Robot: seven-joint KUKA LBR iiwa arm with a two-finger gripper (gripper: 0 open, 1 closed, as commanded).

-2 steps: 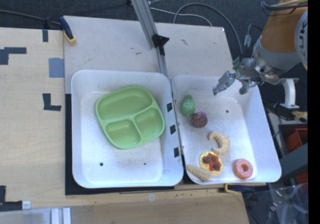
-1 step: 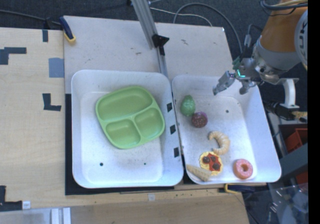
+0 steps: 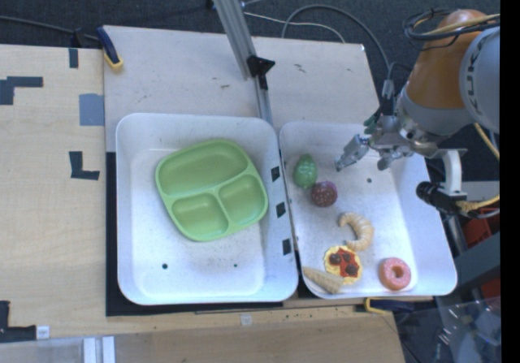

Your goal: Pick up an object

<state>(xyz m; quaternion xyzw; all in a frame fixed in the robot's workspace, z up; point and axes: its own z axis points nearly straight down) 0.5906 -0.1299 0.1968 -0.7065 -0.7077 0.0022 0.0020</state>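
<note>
The right bin (image 3: 422,215) holds the candidates: a green piece (image 3: 305,170) and a dark red piece (image 3: 323,193) touching near its upper left, a tan croissant (image 3: 357,230) at centre, a small tart (image 3: 343,262) and a wedge-shaped pastry (image 3: 322,279) low down, and a pink doughnut (image 3: 396,274) at lower right. They look like toy food, so probably light, stiff and rather smooth; the rounded ones may roll or squirt out of a pinch. The doughnut stands apart from its neighbours and could be taken across its ring. The tool (image 3: 367,152) hangs over the bin's upper part, fingers spread and nothing between them, right of the green piece. The bare floor below it gives open room; the wedge lies tight against the bin's lower wall. The left bin (image 3: 130,191) holds a green divided plate (image 3: 211,188).
</note>
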